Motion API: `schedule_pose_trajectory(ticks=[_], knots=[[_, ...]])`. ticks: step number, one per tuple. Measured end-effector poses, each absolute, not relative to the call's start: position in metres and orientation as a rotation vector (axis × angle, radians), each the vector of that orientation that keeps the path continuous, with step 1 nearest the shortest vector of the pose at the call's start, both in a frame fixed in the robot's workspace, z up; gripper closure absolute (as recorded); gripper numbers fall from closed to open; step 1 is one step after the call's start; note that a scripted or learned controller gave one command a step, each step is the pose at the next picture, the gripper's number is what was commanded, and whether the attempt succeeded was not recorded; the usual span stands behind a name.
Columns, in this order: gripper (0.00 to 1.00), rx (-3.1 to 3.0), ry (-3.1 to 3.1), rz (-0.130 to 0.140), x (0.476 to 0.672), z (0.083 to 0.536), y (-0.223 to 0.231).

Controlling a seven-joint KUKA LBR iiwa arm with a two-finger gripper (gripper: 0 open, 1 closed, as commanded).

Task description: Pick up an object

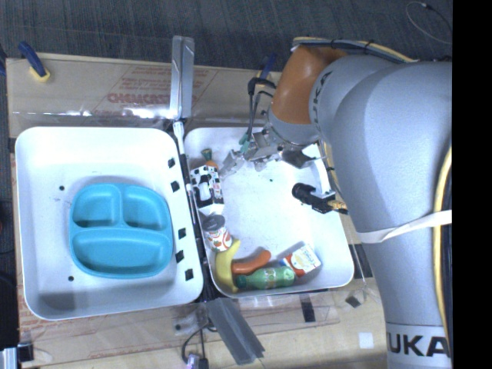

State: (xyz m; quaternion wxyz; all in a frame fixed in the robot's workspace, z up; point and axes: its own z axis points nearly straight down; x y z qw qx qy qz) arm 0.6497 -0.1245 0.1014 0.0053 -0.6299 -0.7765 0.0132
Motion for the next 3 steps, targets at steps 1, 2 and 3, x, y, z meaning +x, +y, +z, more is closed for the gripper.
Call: schedule_pose_trajectory(ticks=[1, 2, 3], knots=[[0.0, -1.339, -2.85, 0.006, 0.602, 0.095, -0.125], [0.0, -1.098, -2.947, 0.0, 0.655, 0.093, -0.155], [0.0, -0.58, -3.088, 0.0, 0.614, 0.093, -0.112]])
